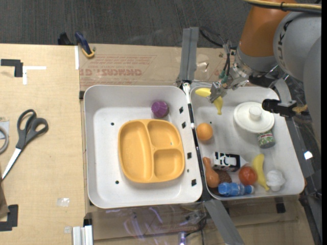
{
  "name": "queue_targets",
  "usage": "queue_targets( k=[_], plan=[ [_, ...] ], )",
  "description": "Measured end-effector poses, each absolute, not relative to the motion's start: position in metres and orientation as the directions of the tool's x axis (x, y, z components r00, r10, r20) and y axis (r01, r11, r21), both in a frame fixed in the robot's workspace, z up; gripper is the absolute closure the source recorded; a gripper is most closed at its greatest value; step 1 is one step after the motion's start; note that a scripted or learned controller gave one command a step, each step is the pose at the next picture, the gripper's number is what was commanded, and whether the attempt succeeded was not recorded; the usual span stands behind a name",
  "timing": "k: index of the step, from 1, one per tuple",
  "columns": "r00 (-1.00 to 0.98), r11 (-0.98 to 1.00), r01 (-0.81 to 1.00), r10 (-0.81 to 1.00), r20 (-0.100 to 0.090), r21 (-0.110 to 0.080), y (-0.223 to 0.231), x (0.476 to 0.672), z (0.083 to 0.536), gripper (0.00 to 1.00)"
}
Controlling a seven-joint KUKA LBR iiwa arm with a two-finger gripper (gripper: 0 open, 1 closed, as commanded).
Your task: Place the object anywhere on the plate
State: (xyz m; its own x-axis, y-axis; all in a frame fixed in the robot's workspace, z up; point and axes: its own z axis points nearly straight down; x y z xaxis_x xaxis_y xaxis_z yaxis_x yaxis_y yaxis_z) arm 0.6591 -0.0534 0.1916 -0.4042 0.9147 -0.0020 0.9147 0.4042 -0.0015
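An orange-yellow plate (pixel 137 149) with three compartments lies in the middle of the left bin (pixel 99 152). My gripper (pixel 218 89) hangs over the far left corner of the right bin (pixel 286 137). It is shut on a small yellow banana (pixel 203 92): one end sticks out to the left of the fingers and the other end droops below them. The banana is to the right of the divider between the bins, away from the plate.
A purple ball (pixel 160 108) rests in the left bin just behind the plate. The right bin holds an orange (pixel 204 131), a white lidded pot (pixel 254 116), a small can (pixel 266 139), a black-and-white box (pixel 226 160), a tomato (pixel 248 175), another banana (pixel 259 168) and a blue bottle (pixel 235 189). Scissors (pixel 25 131) lie on the bench at left.
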Motion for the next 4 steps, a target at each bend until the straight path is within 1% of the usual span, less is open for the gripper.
queue_targets(
  k=[1,2,3,4],
  plan=[
    [-0.533,0.533,0.846,0.846,0.0,-0.002,0.015,0.587,0.191,1.0],
    [-0.568,0.568,0.823,0.823,0.0,-0.002,0.063,0.538,0.191,1.0],
    [-0.595,0.595,0.804,0.804,-0.001,-0.002,0.14,0.545,0.205,1.0],
    [-0.594,0.594,0.804,0.804,-0.001,-0.002,0.139,0.545,0.205,0.0]
  ],
)
